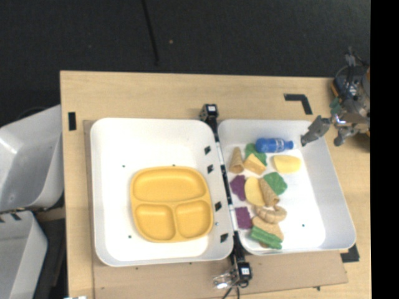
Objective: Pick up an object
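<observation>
The right bin (324,210) holds a heap of small toy foods: a blue bottle (272,145), a yellow piece (287,163), a tan cone (237,160), a green piece (274,182), purple pieces (237,185) and a green pod (266,237). My gripper (326,134) hangs over the bin's far right corner, right of the blue bottle and apart from it. It is open, its two fingers spread with nothing between them.
The left bin (112,142) carries a yellow divided plate (170,203). A black divider with clips (219,167) runs between the bins. Bare bin floor (312,192) lies right of the heap. A white object (28,161) stands off the bench's left edge.
</observation>
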